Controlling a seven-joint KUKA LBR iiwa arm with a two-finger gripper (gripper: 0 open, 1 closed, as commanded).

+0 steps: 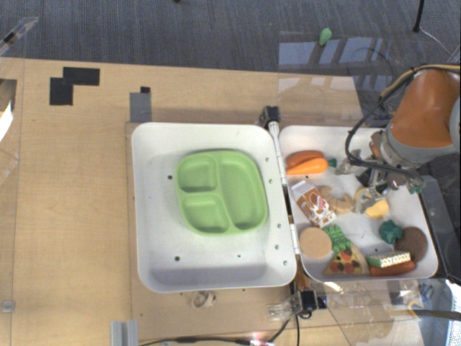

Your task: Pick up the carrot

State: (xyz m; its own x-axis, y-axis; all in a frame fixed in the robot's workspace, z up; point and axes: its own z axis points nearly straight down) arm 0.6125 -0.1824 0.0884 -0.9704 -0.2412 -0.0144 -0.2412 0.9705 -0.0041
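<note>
End effector: I see the dark two-finger end effector low over the right white bin, under the grey arm with the orange band. Whether it is spread or closed I cannot tell; it is dark and cluttered there.
Carrot: the orange plastic carrot with a green stub lies on its side in the bin's upper-left corner, well apart from the end effector and untouched.
Nearby clutter: a yellow cheese-like wedge sits just beside the end effector, and a patterned snack packet lies below the carrot.
Left bin: a green divided plastic plate rests in it.
Step advice: I'd move toward the corner, straddle the carrot across its narrow width, and stay clear of the bin wall.
</note>
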